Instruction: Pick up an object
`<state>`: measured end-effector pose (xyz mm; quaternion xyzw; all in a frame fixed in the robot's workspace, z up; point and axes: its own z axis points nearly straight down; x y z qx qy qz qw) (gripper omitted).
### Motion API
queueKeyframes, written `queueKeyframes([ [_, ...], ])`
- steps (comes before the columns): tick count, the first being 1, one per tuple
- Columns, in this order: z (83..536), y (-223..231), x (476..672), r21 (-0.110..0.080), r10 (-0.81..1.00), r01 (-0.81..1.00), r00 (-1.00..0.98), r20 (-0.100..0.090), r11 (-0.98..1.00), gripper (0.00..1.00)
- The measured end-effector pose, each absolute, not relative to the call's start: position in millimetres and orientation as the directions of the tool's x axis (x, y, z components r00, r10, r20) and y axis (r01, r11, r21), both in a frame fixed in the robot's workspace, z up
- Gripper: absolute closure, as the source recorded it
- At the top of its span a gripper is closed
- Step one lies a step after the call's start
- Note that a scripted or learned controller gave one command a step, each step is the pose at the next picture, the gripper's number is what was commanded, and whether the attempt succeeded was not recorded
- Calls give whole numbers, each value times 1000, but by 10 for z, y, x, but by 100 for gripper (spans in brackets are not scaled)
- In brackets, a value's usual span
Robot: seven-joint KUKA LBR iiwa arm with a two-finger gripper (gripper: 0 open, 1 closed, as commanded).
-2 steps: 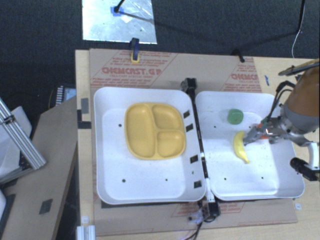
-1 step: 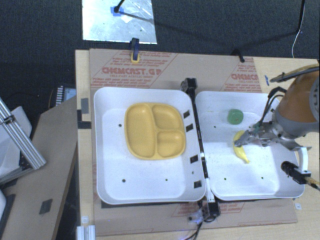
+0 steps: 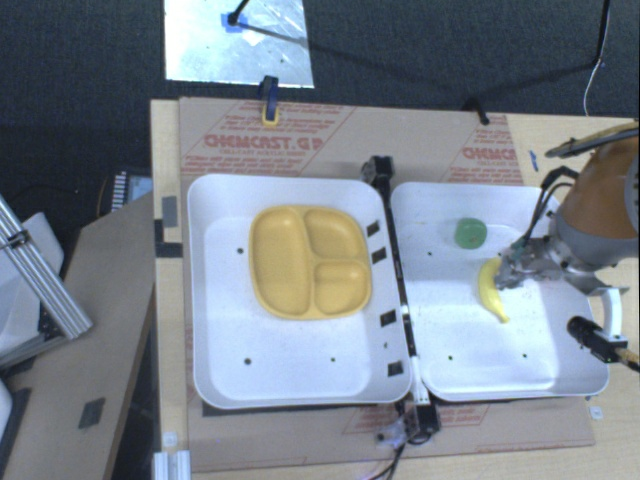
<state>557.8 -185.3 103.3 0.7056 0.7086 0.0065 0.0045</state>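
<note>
Fingers [image 3: 512,271] at the curved yellow banana [image 3: 491,295], right bin [image 3: 530,378]

Grey arm [image 3: 600,230] with an orange band (black cables alongside), metallic gripper [image 3: 508,272].

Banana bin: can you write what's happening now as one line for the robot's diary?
arm: over right bin | gripper: at banana top end | green ball: loose nearby | yellow tray: left bin | pick: not confirmed

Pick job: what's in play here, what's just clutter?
In play: banana in the right bin, with the gripper at its upper end; green ball beside it.

Clutter: yellow divided plate in the left bin; foil sheet on the floor.
</note>
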Motion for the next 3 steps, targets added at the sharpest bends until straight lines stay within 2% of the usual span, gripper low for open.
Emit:
queueKeyframes([
  [1,1612,-1937,5536,6,1000,1000,-3,-3,3,100],
  [2,2047,-1948,5548,6,1000,1000,-4,-2,4,100],
  [3,2026,-1948,5559,3,1000,1000,-5,-1,5,100],
])
